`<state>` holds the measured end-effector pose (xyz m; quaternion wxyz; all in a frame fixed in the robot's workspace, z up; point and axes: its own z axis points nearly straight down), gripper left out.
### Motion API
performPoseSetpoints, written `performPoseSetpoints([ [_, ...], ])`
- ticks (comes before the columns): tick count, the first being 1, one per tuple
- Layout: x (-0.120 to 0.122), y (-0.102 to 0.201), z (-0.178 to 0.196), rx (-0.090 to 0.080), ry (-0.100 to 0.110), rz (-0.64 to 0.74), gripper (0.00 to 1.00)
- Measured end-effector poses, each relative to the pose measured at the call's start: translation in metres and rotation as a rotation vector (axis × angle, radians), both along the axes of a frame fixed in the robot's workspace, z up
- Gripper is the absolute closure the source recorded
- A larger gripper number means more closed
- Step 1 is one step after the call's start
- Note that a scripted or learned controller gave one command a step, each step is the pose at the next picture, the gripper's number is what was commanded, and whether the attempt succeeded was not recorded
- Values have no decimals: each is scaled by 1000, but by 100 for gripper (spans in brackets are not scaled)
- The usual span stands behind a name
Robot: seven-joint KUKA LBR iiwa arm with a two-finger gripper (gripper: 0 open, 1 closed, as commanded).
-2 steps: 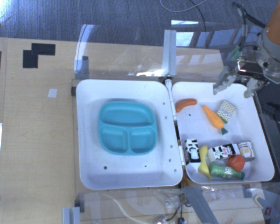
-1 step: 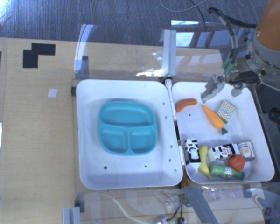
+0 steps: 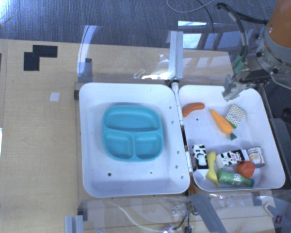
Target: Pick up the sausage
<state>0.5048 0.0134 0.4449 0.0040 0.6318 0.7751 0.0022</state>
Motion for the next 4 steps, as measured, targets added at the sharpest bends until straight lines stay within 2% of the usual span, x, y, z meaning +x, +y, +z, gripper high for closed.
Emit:
performPoseSetpoints([
  [1,26,21,-11,2,6,-139,100],
  [4,35,25,17,0,0,-120,100],
])
